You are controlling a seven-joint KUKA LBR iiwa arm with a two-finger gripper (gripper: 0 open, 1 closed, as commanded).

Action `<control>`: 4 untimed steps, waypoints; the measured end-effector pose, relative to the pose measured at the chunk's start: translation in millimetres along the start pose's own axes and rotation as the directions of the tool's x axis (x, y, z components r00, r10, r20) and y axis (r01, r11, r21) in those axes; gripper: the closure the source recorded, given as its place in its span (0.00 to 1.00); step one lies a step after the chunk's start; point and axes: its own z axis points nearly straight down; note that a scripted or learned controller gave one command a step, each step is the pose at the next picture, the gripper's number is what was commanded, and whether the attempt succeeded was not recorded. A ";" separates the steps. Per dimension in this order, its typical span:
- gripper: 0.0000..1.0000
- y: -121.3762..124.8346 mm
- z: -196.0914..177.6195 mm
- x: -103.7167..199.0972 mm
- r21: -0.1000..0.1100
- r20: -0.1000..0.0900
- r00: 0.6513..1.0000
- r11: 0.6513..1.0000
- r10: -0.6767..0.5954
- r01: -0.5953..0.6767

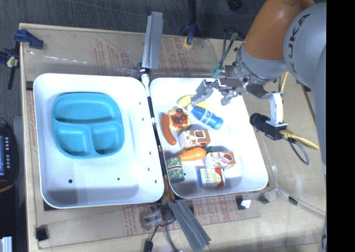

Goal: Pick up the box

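Several items crowd the right bin (pixel 252 176), so watch it. Gripper (pixel 215 93) hangs open, holding nothing, w/ fingers over the blue bottle (pixel 207 116). Box (pixel 194 137) sits just below, btwn sausage (pixel 168 129) and carrot (pixel 192 154) — you could grab the bottle instead.

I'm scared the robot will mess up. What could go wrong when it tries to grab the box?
The box lies packed between the sausage and carrot, so the gripper might catch those instead. The gripper also sits above the blue bottle and could bump it on the way down.
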 end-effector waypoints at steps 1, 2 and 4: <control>1.00 0.8 -5.5 0.6 0.009 -0.001 1.000 1.000 -0.005 0.005; 1.00 -11.8 79.8 75.8 0.000 0.001 0.995 0.995 0.095 -0.095; 1.00 -28.8 80.1 234.7 0.001 0.004 0.976 0.976 0.219 -0.219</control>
